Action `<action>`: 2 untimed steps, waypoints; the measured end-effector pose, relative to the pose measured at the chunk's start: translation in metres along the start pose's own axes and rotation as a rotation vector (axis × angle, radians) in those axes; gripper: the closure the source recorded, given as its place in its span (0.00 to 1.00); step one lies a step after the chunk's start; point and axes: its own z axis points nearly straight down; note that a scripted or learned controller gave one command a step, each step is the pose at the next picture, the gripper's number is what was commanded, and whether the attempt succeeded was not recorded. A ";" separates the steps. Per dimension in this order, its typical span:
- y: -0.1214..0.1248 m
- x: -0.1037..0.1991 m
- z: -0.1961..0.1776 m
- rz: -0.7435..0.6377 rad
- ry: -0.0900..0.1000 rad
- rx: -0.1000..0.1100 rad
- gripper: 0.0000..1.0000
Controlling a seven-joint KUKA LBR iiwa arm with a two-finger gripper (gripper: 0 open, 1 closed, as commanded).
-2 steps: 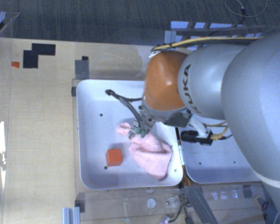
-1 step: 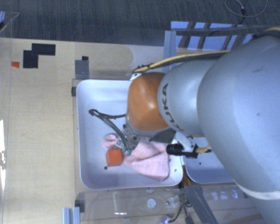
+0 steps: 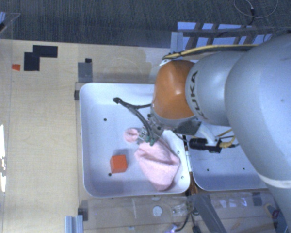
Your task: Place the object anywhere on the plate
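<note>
An orange-red block lies on the floor of the left bin, toward its front. To its right, a pale pink plate rests by the bin's right wall and looks tilted. My gripper hangs over the middle of this bin, open, with one dark finger reaching toward the back left and the other fingertip at the plate's upper edge. Nothing is between the fingers. A small pink lump sits just left of the lower fingertip.
The arm's orange band and grey body cover the left bin's right rim and much of the right bin. Wooden bench spreads to the left, with black markers at the back.
</note>
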 end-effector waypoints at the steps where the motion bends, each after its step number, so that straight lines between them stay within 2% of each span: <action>1: 0.063 0.079 -0.004 -0.053 0.011 0.010 1.00; 2: 0.035 -0.005 0.001 0.059 0.002 0.003 1.00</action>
